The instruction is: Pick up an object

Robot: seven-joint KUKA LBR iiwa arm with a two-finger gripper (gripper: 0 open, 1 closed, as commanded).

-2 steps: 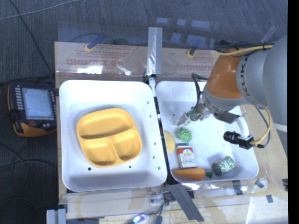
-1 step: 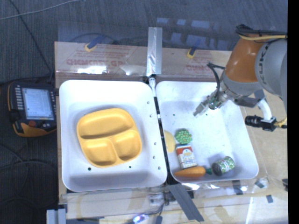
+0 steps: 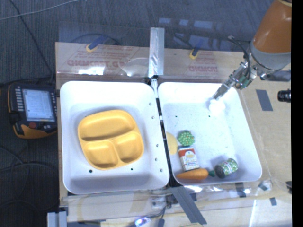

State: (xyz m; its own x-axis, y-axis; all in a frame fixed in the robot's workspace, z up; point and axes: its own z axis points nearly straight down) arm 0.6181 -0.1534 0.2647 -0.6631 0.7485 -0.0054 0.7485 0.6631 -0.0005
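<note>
Right bin point(image 3: 246, 126), hand point(image 3: 217, 97) touching white object point(image 3: 216, 107)

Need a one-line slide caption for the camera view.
Gripper over right bin near a white object; yellow tray in left bin.

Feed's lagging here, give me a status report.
Gripper low in right bin, back corner, over a white object. Grasp unconfirmed. Carrot, box, can near front wall, untouched.

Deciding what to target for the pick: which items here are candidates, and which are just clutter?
Pick candidates, right bin: white object below the gripper, green ball, small carton, carrot, green can.

Lying about: yellow tray in left bin, pendant.
</note>
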